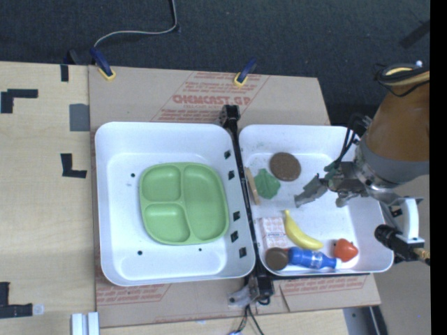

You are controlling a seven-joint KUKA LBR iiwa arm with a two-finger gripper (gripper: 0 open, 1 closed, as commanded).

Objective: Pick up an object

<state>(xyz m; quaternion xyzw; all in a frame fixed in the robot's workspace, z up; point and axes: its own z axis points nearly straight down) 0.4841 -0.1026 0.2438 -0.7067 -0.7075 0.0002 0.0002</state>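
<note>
The right bin (363, 222) holds a brown round disc (285, 165), a green lump (267, 183), a yellow banana (300, 232), a blue bottle (311, 258), a red-orange toy (344, 250), a small brown piece (276, 258) and a pale packet (271, 230). My gripper (325, 197) hovers over the bin's right-middle part, right of the disc and above the banana. Its fingers are spread open and nothing sits between them.
A green divided plate (185, 202) lies in the left bin (112, 187). A black divider (237, 187) runs between the bins, with a thin wooden stick (250, 185) just right of it. The arm (398, 131) comes in from the right over the bin's edge.
</note>
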